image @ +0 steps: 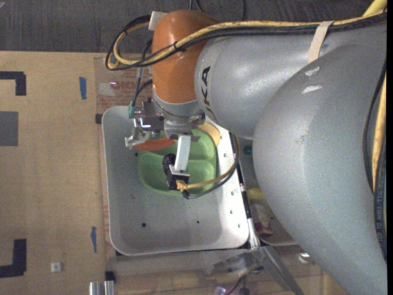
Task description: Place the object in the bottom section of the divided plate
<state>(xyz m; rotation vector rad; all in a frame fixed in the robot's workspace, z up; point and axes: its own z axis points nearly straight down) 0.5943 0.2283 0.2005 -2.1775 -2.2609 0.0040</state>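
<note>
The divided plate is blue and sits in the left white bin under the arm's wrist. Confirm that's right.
Not quite: the divided plate is green, not blue, as the camera view shows. The rest holds: it sits in the left white bin, under the arm's wrist.

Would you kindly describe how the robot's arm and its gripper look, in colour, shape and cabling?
The arm is bulky, rounded and glossy grey, with dark lettering near a smooth orange band above the wrist. Yellow and black cables run along it, taped on with a pale strip. The gripper is a small metallic assembly trailing yellow and black wires.
</note>
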